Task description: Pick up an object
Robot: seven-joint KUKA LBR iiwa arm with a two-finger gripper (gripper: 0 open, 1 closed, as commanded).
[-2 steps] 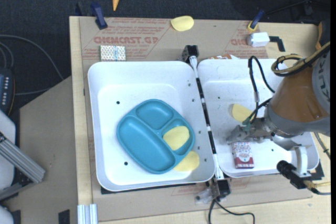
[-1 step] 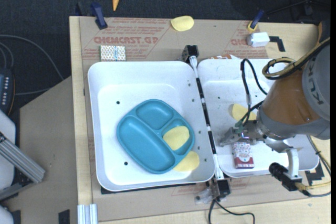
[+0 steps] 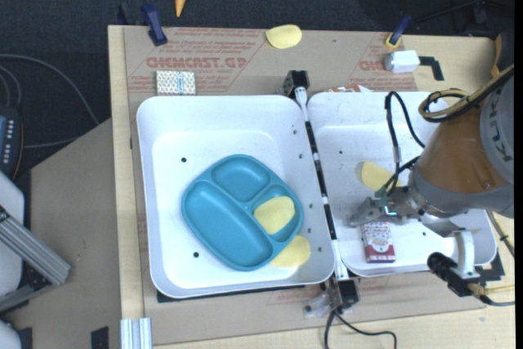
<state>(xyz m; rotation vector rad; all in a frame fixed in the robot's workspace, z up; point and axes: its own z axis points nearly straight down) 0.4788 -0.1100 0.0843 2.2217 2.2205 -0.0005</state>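
In the right bin (image 3: 351, 114), a small red and white packet (image 3: 377, 242) lies flat near the front wall. A yellow chip-like piece (image 3: 375, 174) rests further back on the bin floor. My gripper (image 3: 377, 211) reaches in from the right and sits low between these two, just behind the packet's back edge. The grey arm with its orange band (image 3: 458, 159) covers the right half of this bin.
The left bin (image 3: 163, 127) holds a blue divided plate (image 3: 221, 217) with a yellow piece (image 3: 275, 213) in one compartment and another yellow piece (image 3: 292, 252) at the plate's front right. A black divider (image 3: 315, 167) separates the bins. Clutter lies on the bench behind.
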